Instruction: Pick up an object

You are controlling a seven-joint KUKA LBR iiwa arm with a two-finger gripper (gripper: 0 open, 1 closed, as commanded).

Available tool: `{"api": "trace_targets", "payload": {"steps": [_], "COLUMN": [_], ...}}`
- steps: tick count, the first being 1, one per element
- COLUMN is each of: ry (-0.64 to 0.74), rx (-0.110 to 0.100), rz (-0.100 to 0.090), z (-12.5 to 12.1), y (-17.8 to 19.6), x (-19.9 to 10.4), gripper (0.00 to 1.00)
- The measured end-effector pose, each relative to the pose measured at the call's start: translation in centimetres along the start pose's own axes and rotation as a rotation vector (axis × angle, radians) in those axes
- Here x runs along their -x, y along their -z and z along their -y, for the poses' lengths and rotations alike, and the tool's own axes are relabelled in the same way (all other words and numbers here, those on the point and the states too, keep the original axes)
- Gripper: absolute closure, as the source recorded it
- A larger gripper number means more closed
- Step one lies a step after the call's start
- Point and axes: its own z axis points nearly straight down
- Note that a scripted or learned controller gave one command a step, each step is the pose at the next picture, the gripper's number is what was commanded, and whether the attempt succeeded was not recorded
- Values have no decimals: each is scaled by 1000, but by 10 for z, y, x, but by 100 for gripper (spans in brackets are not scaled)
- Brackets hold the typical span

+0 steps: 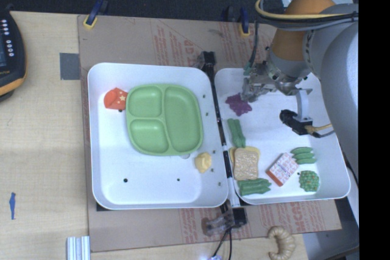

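My gripper (251,93) hangs over the far left corner of the right bin (332,195), just above and to the right of a purple bunch of grapes (239,105). Whether it touches the grapes I cannot tell. Below the grapes lies a green pod (236,132), then a slice of bread (246,163) and a green bean bundle (254,186). A red and white box (283,168), a green pea pod (303,154) and a green broccoli piece (309,180) lie at the bin's near right.
The left bin (106,186) holds a green divided plate (164,119), a red piece (115,98) at its left and a small yellow piece (203,161) near the dividing wall. A tan curled thing (282,242) lies on the bench in front.
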Motion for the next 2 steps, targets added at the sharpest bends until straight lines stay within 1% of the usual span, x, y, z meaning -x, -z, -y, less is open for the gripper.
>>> {"api": "trace_targets", "payload": {"steps": [1, 2], "ry": [2, -2], "rx": [-1, 2], "rz": [0, 0], "z": [0, 0], "y": [0, -11], "x": [0, 0], "gripper": [0, 0]}}
